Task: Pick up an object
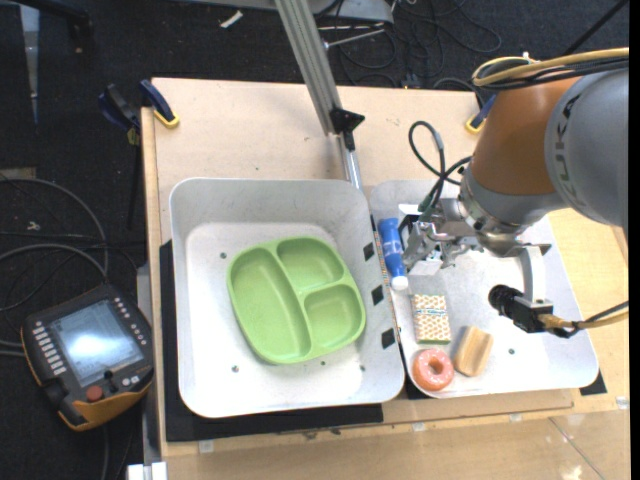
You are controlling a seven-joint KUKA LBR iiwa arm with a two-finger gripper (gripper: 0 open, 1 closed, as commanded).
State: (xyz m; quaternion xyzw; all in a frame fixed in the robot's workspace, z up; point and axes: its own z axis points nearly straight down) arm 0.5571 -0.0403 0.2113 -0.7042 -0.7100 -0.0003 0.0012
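My gripper (428,250) hangs low over the upper left part of the right bin (560,358), below the big grey and orange wrist. Just to its left a blue tube with a white cap (391,249) lies along the bin's left wall. A small patterned box (431,317) sits a little below the gripper. Nearer the front edge lie a pink frosted doughnut (433,367) and a tan bread-like block (473,350). Nothing shows between the fingers.
The left bin (200,268) holds a green divided tray (297,299). A black clamp-like fitting (520,308) with a yellow cable juts over the right bin's middle. A metal pole (315,58) slants down to the bins' shared wall. A teach pendant (88,353) lies off the bench at left.
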